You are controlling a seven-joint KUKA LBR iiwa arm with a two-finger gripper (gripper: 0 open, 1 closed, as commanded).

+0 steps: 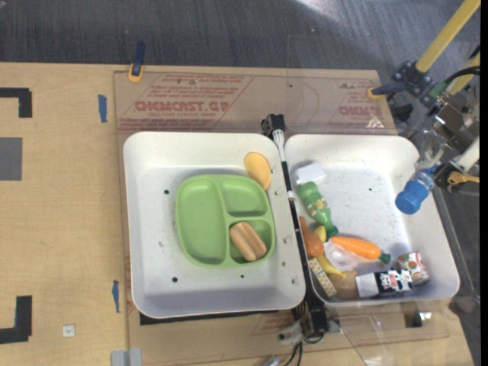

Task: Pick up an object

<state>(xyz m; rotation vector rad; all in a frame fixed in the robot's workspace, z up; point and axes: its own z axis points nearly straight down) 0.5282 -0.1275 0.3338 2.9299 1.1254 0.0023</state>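
Progress: from my seat the pick looks close to done. A blue bottle (415, 192) hangs tilted at the right bin's (358, 149) far right rim, right under the gripper (431, 166), and seems lifted clear of the floor of the bin.
Fingers: I see them closed around the bottle's pale neck end, though the wrist is cut off at the frame edge, so I judge the hold as likely, not certain.
Left to do: raise it fully clear and keep it held.
Bins: two, side by side on the tabletop (61, 204).
Left bin (145, 227): one green divided plate (206, 227), one bread roll (248, 240) lying in the plate's lower right compartment, one yellow lemon-like piece (258, 168) just beyond the plate's far edge.
Right bin: one green bottle with a white cap (314, 200), one carrot (357, 247), one milk carton (389, 281), one small red-and-white can (412, 265).
Also there: a heap of overlapping pieces, orange and yellow, along the left wall; I cannot count those.
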